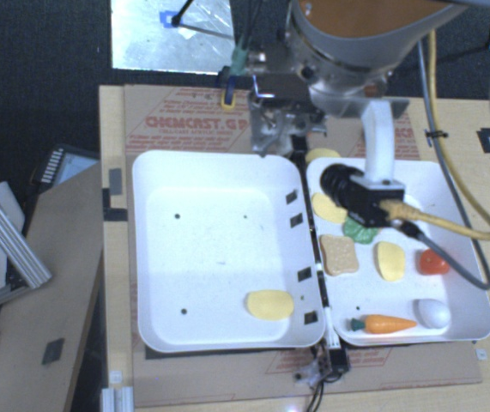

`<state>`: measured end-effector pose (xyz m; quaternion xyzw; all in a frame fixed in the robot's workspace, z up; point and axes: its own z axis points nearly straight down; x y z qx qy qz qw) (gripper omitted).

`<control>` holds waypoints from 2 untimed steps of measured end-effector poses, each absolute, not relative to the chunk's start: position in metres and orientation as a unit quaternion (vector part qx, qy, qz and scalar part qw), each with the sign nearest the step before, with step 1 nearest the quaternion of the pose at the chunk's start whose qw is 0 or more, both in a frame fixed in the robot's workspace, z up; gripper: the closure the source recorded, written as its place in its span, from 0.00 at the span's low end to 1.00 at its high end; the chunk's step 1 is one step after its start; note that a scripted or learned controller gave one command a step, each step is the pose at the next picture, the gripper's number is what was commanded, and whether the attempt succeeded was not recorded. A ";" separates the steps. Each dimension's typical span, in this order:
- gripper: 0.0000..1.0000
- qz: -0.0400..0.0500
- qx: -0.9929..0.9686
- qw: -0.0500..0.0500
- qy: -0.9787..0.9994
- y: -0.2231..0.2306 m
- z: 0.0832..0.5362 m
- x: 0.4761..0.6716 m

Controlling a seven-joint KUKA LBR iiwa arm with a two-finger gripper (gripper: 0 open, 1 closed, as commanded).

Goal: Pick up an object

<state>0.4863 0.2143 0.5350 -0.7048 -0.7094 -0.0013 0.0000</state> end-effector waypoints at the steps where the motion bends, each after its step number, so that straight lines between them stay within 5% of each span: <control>1: 1.00 -0.001 -0.705 0.000 -0.709 0.235 0.535 0.486; 2: 1.00 -0.001 -0.705 0.000 -0.709 0.234 0.535 0.486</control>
